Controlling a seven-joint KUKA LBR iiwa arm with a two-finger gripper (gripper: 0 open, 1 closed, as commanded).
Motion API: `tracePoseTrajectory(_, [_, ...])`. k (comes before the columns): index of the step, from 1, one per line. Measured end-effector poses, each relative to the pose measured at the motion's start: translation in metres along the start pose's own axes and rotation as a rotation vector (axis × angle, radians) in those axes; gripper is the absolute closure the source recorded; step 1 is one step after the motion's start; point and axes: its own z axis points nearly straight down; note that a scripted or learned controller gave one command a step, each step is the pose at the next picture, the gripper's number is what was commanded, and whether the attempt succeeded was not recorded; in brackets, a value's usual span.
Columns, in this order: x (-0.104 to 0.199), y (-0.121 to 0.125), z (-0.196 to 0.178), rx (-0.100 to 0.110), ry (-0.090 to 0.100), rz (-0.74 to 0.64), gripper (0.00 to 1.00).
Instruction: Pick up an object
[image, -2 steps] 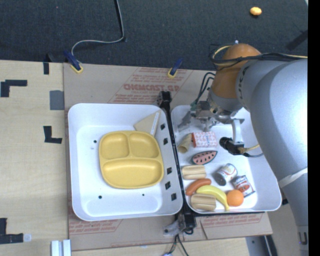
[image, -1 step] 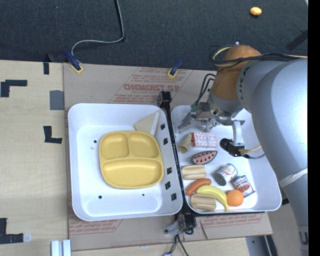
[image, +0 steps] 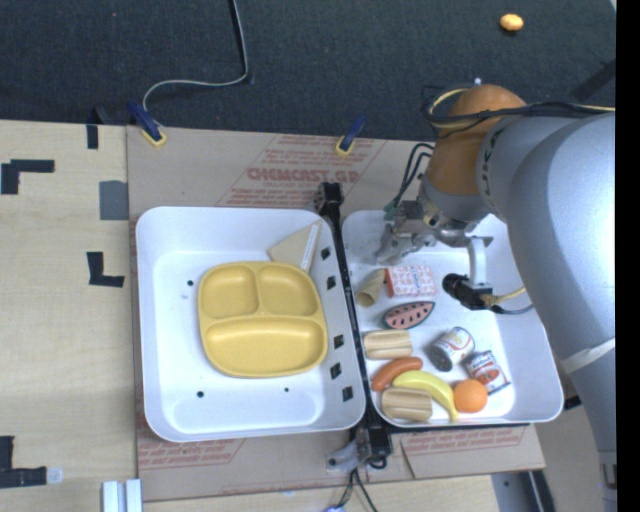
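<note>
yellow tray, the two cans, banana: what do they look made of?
Yellow tray: looks like matte moulded plastic, one even colour, soft rounded dividers. Cans: seemingly metal or metal-look ends, printed labels. Banana: probably plastic toy food, uniform glossy yellow; can't confirm.

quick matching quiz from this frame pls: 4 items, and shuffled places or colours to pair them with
Things:
1. yellow divided tray
2. orange
3. gripper
4. watermelon slice

Places:
A. front of the right bin, beside the banana
B. middle of the left bin
C. middle of the right bin, below the red-and-white box
D. back of the right bin, near the divider

Pairs: 1-B, 2-A, 3-D, 4-C
</note>
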Motion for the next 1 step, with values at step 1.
tracePoseTrajectory(1, [0.0000,-0.0001,0.0002,0.000,0.000,0.000,0.00])
